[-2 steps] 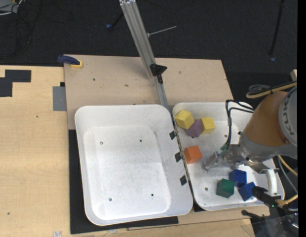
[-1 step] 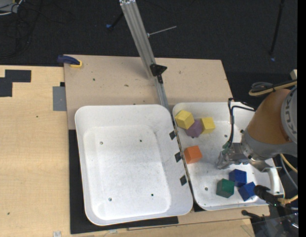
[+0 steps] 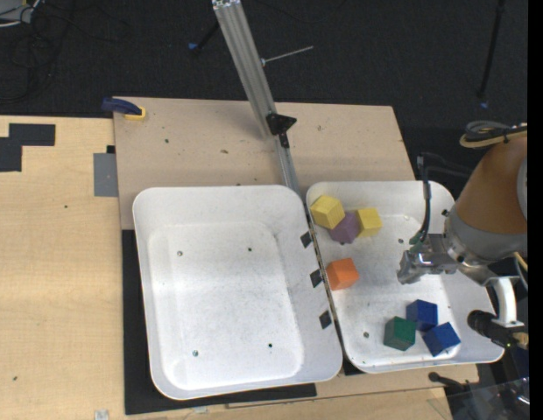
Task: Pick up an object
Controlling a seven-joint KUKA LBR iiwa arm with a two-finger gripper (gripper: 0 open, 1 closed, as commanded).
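The right bin [image 3: 385, 201] holds several blocks: two yellow ones [image 3: 327, 211] [image 3: 369, 220] with a purple one [image 3: 347, 228] between them, an orange cube [image 3: 342, 274], a green cube [image 3: 399, 333] and two blue cubes [image 3: 422, 313] [image 3: 441, 339]. My gripper [image 3: 413, 267] hangs over the right half of this bin, above the blue cubes and to the right of the orange cube. Nothing is visible between its fingers.
The left bin [image 3: 166, 208] lies beside the right one, with black clips along their shared edge. A slanted aluminium bar [image 3: 250, 68] rises from behind the bins. A small blue and yellow object [image 3: 124, 108] lies at the bench's far left corner.
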